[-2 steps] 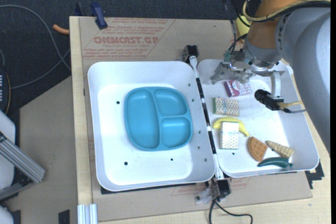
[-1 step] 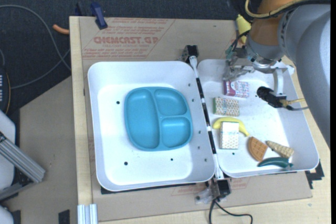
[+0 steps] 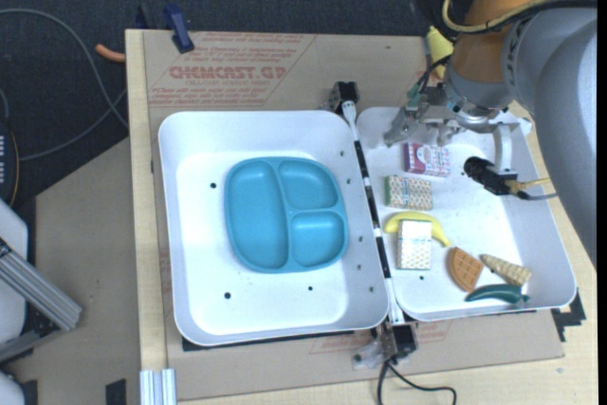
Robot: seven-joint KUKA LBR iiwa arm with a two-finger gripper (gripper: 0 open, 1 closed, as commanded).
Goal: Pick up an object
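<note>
Ok, my tool [image 3: 424, 120] over far end of right bin [image 3: 545, 247], above small pink box [image 3: 427, 158]; grip state, can't tell.

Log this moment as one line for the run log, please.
phase: reach | gripper: above small patterned packet, right bin | grasp: none seen | left bin: blue divided tray

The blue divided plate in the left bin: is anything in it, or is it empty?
Empty. The blue divided plate lies flat in the left bin, and all three compartments show only bare blue surface.
</note>
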